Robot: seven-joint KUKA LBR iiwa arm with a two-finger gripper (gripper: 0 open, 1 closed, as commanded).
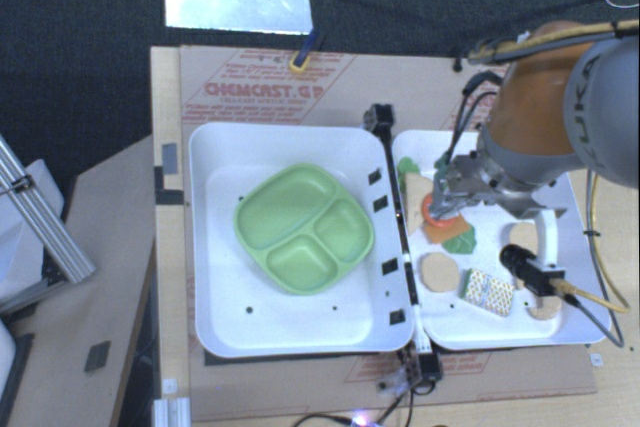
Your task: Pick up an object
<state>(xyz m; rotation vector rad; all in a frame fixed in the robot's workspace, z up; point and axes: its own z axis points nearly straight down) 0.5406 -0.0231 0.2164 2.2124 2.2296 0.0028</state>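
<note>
My gripper [447,198] hangs low over the right bin [575,335], directly above an orange-red piece [437,212] that lies against a small green piece [459,242]. Whether anything sits between the fingers cannot be made out. Near the front of the same bin lie a tan round disc [437,272], a patterned white packet [488,292] and another tan piece [543,308]. A green strip [410,177] lies at the bin's back left. The left bin [215,315] holds a light green divided plate [304,228].
A black divider with clips [392,215] runs between the two bins. The arm's grey and orange body [545,115] covers the back right of the right bin. Cardboard [265,85] lies under both bins.
</note>
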